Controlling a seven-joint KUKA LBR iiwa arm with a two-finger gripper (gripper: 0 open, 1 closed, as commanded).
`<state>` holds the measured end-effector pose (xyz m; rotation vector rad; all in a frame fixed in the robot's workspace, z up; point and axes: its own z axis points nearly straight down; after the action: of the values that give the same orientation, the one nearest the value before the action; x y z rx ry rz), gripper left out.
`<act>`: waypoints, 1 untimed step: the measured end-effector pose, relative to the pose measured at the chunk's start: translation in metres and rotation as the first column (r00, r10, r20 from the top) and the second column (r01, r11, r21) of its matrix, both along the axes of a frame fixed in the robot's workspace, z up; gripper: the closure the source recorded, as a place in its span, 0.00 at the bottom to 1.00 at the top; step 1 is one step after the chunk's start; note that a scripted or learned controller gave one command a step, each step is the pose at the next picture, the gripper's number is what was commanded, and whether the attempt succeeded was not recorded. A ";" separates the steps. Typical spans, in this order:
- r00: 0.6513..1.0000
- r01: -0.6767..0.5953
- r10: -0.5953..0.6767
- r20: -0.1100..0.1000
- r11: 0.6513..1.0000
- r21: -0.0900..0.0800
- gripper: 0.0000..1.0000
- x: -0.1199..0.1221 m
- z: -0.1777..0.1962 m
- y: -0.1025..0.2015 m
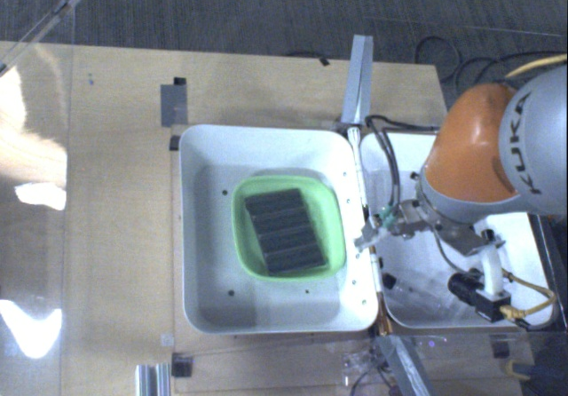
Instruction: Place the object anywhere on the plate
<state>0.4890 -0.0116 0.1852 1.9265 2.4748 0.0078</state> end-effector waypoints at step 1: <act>1.000 -0.014 0.014 -0.001 1.000 0.000 0.00 0.023 0.000 0.035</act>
<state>0.5120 0.0237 0.1852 1.9096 2.4887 0.0075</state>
